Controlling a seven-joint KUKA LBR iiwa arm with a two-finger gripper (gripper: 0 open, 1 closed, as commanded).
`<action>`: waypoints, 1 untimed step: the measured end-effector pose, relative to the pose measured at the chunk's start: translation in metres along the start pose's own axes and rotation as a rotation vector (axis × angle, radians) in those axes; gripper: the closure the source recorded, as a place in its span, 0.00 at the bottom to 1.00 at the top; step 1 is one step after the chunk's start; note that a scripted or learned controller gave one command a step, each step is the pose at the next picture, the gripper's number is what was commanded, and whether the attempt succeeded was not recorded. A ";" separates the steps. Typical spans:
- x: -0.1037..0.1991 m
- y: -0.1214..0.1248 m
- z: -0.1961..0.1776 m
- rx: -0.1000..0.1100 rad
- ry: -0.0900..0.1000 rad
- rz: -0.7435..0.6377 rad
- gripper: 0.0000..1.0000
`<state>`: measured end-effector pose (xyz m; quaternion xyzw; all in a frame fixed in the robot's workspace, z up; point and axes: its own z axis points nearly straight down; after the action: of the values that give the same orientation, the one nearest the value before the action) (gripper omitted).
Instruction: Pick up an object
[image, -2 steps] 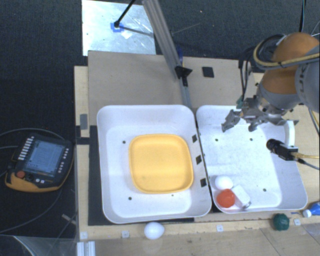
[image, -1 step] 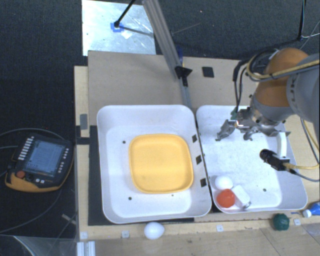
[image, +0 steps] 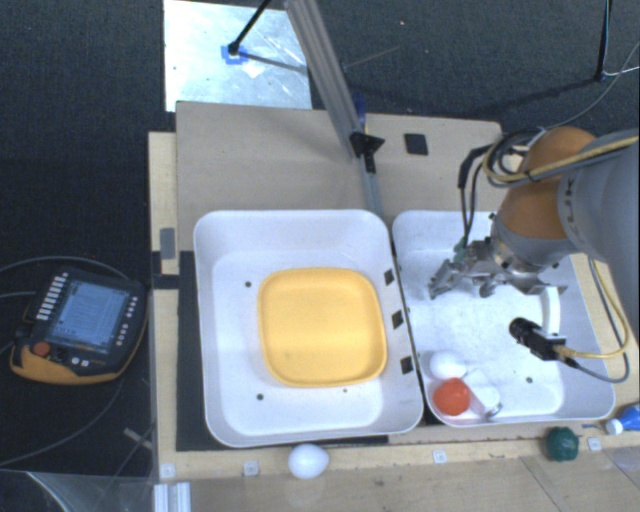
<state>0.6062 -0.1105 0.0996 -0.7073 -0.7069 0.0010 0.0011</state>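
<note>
While the gripper (image: 462, 280) hangs over the right bin (image: 575, 400), its fingers (image: 440, 285) spread open on nothing, an orange ball (image: 452, 397) lies near, beside a white egg (image: 446, 364).

The left bin (image: 215, 300) holds a yellow plate (image: 323, 326). The plate is square with rounded corners, lies flat, and sits about in the middle of this bin.

In the right bin (image: 590, 395), at the near left corner, three small things lie close together. An orange ball (image: 452, 397) is nearest to the front wall. A white egg-shaped object (image: 446, 365) touches it from behind. A small white object (image: 485, 392), whose form is unclear, lies just beside the ball on its right.
</note>
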 end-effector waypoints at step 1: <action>0.000 0.002 -0.013 -0.005 0.000 0.000 1.00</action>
<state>0.6078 -0.1104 0.1121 -0.7071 -0.7071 -0.0007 -0.0007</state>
